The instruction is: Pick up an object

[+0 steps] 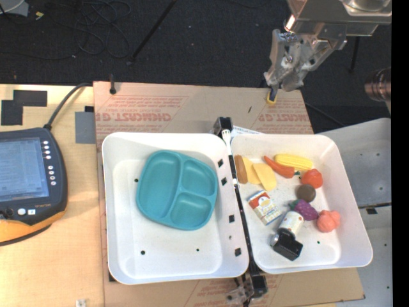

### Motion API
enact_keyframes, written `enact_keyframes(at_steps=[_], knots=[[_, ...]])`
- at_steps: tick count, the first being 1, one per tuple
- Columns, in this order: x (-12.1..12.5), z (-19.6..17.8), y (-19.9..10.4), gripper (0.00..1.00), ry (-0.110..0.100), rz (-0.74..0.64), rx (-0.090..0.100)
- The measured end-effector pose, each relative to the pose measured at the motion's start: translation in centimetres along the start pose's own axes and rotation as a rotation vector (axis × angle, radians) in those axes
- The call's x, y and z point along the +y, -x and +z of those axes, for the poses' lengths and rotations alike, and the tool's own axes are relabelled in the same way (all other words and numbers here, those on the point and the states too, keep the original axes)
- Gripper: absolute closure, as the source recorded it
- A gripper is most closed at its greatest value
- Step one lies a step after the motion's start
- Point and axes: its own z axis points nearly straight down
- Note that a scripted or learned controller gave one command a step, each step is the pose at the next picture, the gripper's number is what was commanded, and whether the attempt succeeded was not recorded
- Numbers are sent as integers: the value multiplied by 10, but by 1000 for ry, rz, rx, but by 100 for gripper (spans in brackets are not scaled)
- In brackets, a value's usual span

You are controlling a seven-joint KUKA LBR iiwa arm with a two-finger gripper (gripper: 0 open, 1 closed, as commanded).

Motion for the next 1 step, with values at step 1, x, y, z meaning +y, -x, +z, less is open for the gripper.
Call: enact_keyframes(at_steps=[1], knots=[[1, -9, -1, 100, 5, -2, 1]])
